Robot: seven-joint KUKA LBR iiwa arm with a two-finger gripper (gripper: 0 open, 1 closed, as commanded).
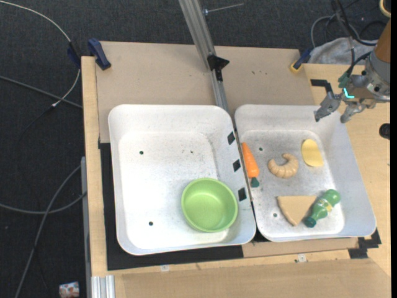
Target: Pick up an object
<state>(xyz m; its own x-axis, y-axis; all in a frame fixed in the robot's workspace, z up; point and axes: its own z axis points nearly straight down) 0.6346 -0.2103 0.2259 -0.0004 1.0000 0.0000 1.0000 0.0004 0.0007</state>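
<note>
Two shallow white bins, a left bin (124,129) and a right bin (356,185), sat side by side on a brown bench (161,73), with blue clamps (99,53) at its back corners and a metal rail (197,23) running diagonally above.

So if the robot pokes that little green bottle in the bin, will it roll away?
Probably a bit. The green bottle lies on its side, and its rounded body looks apt to roll. It rests against the tan wedge, which may stop it rolling that way. It looks like a small plastic toy, so likely light and stiff, perhaps slippery for the gripper.
</note>
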